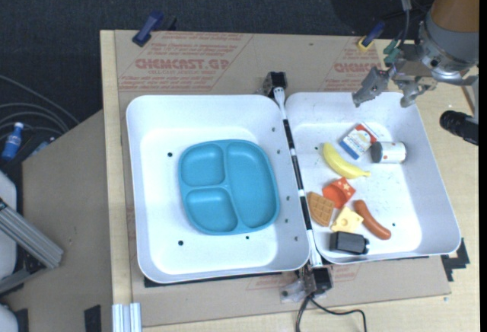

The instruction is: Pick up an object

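Note:
My gripper hangs over the far edge of the right bin, fingers spread open with nothing between them. Below it in the bin lie a small blue and white carton, a white bottle with a dark cap and a yellow banana. Nearer the front are a red-orange piece, a waffle, a yellow cheese wedge, a red sausage and a black block.
The left bin holds a blue divided plate. A black clamp sits at the far end of the seam between the bins. Blue clips mark the board's far corners.

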Controlling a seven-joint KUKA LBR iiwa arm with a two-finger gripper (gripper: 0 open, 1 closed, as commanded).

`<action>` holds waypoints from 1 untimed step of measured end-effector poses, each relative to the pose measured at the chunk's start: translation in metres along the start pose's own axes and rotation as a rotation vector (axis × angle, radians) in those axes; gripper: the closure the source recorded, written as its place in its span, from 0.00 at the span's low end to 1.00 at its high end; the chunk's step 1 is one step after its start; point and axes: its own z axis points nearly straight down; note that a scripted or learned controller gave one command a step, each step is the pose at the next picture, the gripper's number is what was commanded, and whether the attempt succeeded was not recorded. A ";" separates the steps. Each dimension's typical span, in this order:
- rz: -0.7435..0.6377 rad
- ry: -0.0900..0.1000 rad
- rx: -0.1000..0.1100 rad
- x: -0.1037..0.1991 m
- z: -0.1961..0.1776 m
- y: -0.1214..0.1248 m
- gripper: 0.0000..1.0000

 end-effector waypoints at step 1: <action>0.000 0.001 0.004 -0.014 0.168 0.053 0.00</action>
